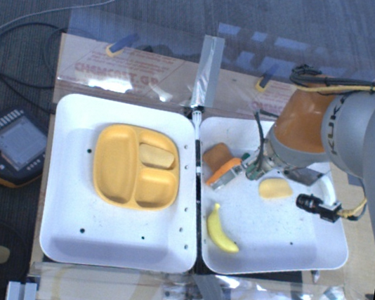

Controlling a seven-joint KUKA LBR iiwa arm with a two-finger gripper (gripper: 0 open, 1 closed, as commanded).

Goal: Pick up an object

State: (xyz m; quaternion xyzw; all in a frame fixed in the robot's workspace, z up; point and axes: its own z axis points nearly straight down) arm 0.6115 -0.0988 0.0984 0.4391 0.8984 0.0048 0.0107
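banana (220, 232): closest thing to the camera. I've got it lying in the right bin (312, 253), near that bin's front-left corner and just beside the wall between the two bins. Long axis runs from up-left down to lower-right, with a slight curve. It's well apart from the wrist, so not my pick for this try.

yellow lump (275, 189): pale roundish piece mid-bin, just to the right of where the gripper comes down. Looks apart from it, not touching.

gripper (250, 168): down low in the right bin, under the orange band of the arm (305, 126). Honestly can't tell whether the tips are apart or together; they're a dark tangle from this angle. I see nothing between them, so I'm not calling anything held.

orange piece (223, 169): this is the one I'd go for. It lies just left of the tips, close enough that I can't tell if it's touching. Long axis slants from upper-right to lower-left, toward the dividing wall. My guess is the next move needs a small shift left.

brown block (215, 154): right behind the orange piece and butted against it, so a grab there could catch both.

yellow tray (118, 163): sitting in the left bin (63, 232), well away from the arm.
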